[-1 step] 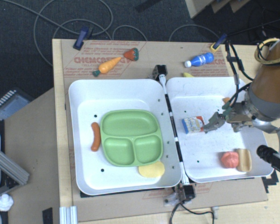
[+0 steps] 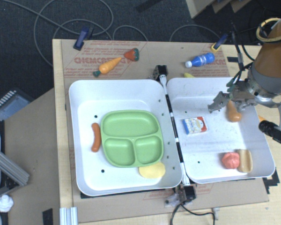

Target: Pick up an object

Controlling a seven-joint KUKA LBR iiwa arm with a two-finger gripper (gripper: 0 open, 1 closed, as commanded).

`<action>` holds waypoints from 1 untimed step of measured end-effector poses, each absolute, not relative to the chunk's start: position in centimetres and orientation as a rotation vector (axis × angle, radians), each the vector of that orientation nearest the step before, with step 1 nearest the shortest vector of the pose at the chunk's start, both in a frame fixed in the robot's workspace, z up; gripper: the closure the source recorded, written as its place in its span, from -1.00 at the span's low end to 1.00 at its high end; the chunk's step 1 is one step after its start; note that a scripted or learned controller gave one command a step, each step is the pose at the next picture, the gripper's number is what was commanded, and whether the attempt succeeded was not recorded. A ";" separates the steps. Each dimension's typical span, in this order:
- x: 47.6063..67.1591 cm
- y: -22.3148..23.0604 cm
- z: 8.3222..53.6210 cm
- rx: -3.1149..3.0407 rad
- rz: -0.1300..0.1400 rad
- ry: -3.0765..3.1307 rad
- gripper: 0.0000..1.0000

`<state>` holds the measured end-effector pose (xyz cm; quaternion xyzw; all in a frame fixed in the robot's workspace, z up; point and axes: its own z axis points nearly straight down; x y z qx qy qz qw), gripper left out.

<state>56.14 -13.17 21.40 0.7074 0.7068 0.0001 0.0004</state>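
My gripper (image 2: 229,104) hangs over the upper right part of the right bin (image 2: 210,175), its grey fingers spread open. An orange-brown oblong piece (image 2: 234,113) lies on the bin floor just under and between them, and it does not look clasped. Further left in this bin lies a small white, blue and red packet (image 2: 194,125). A pink lump (image 2: 231,160) and a tan bun (image 2: 245,161) sit side by side near the bin's front right corner.
The left bin (image 2: 79,107) holds a green divided plate (image 2: 131,137), a sausage (image 2: 96,137) and a yellow disc (image 2: 152,171). Behind the bins lie a carrot (image 2: 111,64), a red toy (image 2: 132,54) and a blue bottle (image 2: 201,60).
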 end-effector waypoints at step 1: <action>60.0 -20.3 22.2 2.221 -0.001 2.218 -1.00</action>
